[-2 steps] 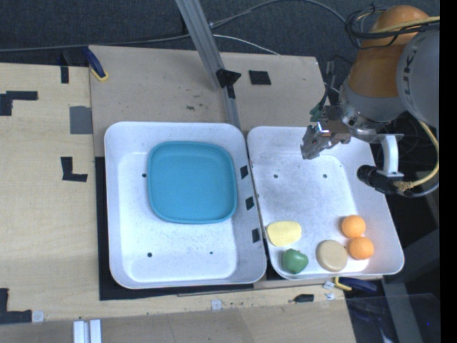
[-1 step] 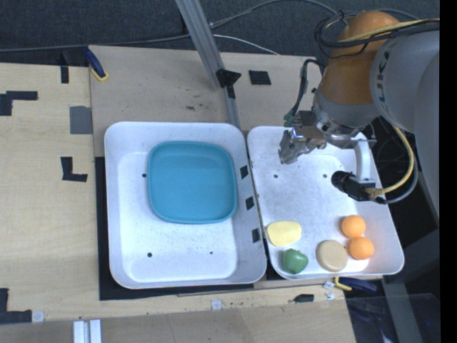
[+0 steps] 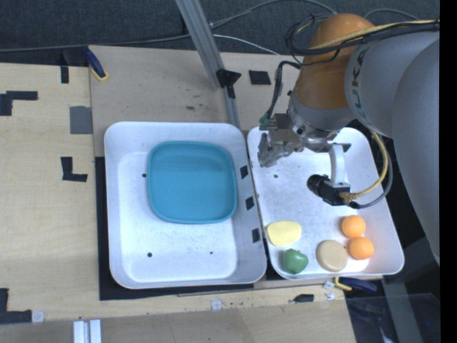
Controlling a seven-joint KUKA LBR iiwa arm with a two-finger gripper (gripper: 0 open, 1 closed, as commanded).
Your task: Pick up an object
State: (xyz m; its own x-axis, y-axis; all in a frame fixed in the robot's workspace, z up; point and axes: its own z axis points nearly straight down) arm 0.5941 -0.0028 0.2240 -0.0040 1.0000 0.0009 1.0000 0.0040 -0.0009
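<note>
My gripper [image 3: 269,153] hangs over the far left part of the right bin [image 3: 307,184], close to the wall shared with the left bin. Nothing shows between its fingers. Along that bin's near edge lie a yellow piece [image 3: 284,232], a green piece [image 3: 293,261], a beige round piece [image 3: 331,255] and two orange balls [image 3: 353,226] [image 3: 361,248]. All of them rest well below the gripper in the view, apart from it.
A blue square plate [image 3: 191,181] lies in the left bin [image 3: 125,213]. A slanted metal pole [image 3: 207,45] rises behind the bins. Black cable and a black fitting [image 3: 325,189] hang from the arm over the right bin's middle.
</note>
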